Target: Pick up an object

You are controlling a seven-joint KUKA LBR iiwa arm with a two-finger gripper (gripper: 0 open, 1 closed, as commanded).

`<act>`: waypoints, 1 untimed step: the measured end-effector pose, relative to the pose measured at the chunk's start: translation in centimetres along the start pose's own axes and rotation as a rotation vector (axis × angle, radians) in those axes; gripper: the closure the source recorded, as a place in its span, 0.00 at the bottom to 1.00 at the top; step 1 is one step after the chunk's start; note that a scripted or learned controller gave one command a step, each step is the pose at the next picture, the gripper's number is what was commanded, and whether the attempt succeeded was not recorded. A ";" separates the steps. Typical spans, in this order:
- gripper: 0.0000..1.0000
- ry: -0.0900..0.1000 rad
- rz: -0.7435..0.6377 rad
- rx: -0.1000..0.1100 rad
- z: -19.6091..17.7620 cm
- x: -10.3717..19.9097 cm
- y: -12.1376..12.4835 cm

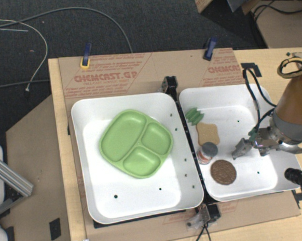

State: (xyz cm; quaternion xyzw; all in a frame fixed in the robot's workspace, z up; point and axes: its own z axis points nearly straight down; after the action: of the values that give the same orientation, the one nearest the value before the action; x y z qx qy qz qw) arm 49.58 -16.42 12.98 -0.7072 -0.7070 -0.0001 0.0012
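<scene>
In the right bin (227,100) — pincer (242,149), seemingly empty.

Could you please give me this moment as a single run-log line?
hand: over right bin, holding nothing | nearest: brown disc | green divided plate: left bin | pick: not yet done

A green divided plate (136,143) lies in the left bin (95,200). The gripper (243,149) hovers in the right bin (250,185), near a brown disc (224,172).
</scene>
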 end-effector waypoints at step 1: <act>0.00 0.002 0.001 -0.003 4.4 0.0 0.2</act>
State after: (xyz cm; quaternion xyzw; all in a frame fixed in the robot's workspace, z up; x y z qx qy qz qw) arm 49.75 -16.38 8.61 -0.7075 -0.7067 -0.0016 0.0009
